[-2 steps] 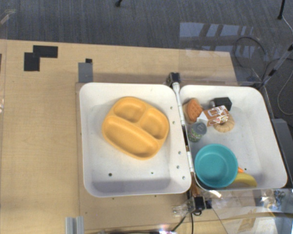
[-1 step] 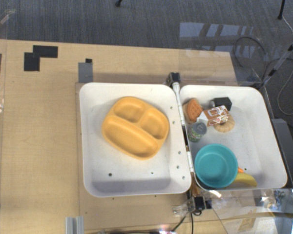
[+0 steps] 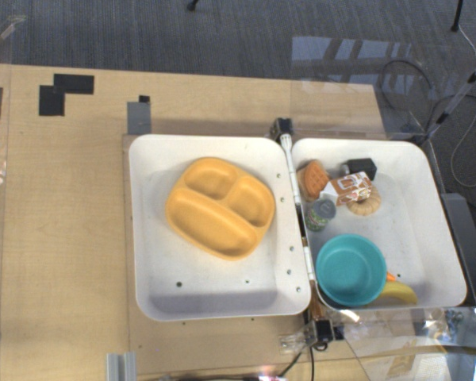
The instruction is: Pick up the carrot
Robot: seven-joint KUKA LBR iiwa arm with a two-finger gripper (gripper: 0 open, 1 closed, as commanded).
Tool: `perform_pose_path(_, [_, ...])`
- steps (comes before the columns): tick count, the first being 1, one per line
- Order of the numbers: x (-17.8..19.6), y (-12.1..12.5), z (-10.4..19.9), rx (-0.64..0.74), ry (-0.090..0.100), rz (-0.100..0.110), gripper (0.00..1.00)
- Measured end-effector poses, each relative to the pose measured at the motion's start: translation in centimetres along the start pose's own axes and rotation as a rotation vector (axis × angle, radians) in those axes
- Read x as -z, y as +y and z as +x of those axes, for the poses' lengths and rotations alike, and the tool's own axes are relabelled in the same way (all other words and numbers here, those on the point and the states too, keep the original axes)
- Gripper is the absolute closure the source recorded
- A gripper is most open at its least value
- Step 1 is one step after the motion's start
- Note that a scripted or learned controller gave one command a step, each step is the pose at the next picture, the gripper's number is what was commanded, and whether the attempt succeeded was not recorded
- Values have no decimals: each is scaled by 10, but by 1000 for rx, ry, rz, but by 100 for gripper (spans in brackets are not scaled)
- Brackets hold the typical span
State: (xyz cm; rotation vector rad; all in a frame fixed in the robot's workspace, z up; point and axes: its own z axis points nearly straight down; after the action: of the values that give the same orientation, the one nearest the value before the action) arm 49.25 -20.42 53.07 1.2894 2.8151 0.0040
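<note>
- Wooden bench (image 3: 63, 236) is carrying two white bins, a yellow tray (image 3: 220, 206) lying in the left one (image 3: 155, 292).
- Carrot (image 3: 390, 277) is peeking out beside the teal bowl (image 3: 349, 270) in the right bin (image 3: 428, 213).
- Whether my grip is released or clenched, I cannot tell.

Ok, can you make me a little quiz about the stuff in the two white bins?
1. True or false: the yellow plate lies in the right bin.
2. What peeks out by the lower right side of the teal bowl? A) a yellow thing B) a black block C) a small grey can
3. Fill in: the yellow plate is split into ___ compartments.

Key: 1 false, it lies in the left bin. 2 A. 3 three.
</note>
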Motion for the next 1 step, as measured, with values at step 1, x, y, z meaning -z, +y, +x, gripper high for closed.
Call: perform_pose_path(1, [0,0,0,0,0,0,0])
